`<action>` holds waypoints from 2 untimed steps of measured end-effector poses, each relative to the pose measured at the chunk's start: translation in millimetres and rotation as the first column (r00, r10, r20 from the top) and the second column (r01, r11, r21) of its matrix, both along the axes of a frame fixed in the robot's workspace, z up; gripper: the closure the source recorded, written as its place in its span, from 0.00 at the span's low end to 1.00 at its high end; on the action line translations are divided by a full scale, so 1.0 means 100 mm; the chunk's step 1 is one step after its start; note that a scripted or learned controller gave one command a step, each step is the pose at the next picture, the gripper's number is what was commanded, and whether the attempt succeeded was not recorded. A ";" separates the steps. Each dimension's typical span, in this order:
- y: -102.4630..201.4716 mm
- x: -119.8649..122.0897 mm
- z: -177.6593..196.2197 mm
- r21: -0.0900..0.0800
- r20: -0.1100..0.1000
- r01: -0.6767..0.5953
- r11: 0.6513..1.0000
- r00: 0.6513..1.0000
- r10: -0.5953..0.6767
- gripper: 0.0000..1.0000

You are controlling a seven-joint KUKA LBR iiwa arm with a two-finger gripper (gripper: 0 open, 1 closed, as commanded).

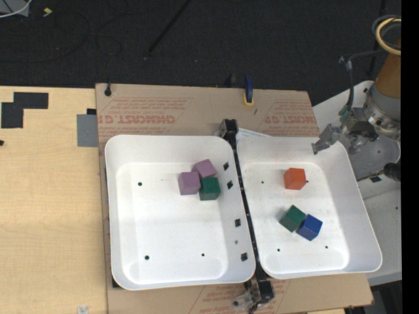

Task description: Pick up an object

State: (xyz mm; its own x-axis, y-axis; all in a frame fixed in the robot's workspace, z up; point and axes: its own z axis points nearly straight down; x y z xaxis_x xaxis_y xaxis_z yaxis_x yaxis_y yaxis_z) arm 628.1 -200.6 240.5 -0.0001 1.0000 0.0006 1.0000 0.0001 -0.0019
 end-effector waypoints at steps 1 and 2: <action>0.01 -0.63 -1.22 0.005 -0.016 0.001 1.000 1.000 -0.001 0.00; 0.53 -0.08 -0.71 0.000 0.006 -0.006 1.000 1.000 0.006 0.00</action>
State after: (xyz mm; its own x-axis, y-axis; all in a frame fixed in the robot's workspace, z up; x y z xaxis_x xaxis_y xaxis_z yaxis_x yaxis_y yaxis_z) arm 620.3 -147.6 169.4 -0.0064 1.0000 0.0006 1.0000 0.0064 0.0042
